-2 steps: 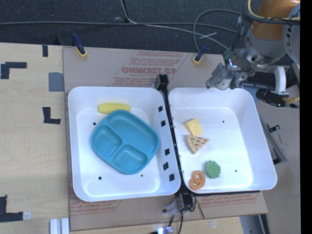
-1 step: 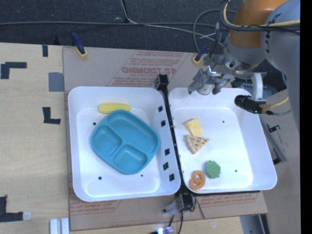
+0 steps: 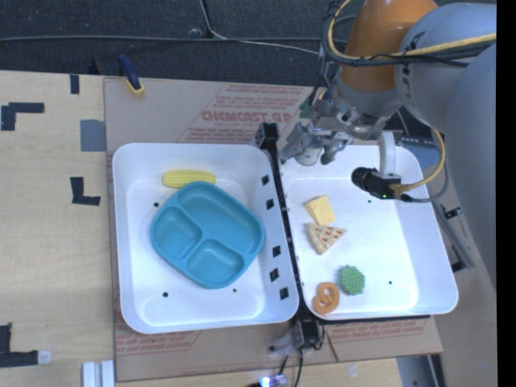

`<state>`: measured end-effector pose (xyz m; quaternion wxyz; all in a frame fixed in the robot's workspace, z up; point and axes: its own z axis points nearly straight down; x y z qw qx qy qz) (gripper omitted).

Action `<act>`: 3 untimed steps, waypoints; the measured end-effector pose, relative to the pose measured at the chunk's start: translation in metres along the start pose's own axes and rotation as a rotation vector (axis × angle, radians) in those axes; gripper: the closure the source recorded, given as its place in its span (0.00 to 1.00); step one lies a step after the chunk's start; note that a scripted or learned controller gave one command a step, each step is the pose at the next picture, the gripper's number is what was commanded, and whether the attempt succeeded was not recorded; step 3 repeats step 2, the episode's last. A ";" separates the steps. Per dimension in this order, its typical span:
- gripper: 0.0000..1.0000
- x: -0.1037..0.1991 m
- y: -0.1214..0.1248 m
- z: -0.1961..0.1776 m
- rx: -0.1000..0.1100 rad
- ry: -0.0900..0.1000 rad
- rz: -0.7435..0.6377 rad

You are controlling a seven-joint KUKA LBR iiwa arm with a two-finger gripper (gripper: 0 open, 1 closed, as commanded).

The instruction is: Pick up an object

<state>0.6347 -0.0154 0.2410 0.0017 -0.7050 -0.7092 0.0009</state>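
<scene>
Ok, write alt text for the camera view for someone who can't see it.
A grey robot arm with an orange band reaches in from the right, its gripper over the far edge of the right bin, which contains a yellow block, a wedge, a green piece and a pretzel. The left bin holds a blue divided plate and a yellow corn cob.

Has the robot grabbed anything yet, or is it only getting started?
Nothing looks picked up. The gripper hangs over the right bin's far left corner. The cheese block, pizza slice, broccoli and pretzel lie on the floor. Grasping and lifting one remains.
</scene>
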 end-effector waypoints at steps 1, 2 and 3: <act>1.00 0.055 0.006 0.016 0.000 0.000 0.000; 1.00 0.108 0.005 0.028 0.000 -0.001 0.001; 1.00 0.108 0.005 0.028 0.000 -0.001 0.001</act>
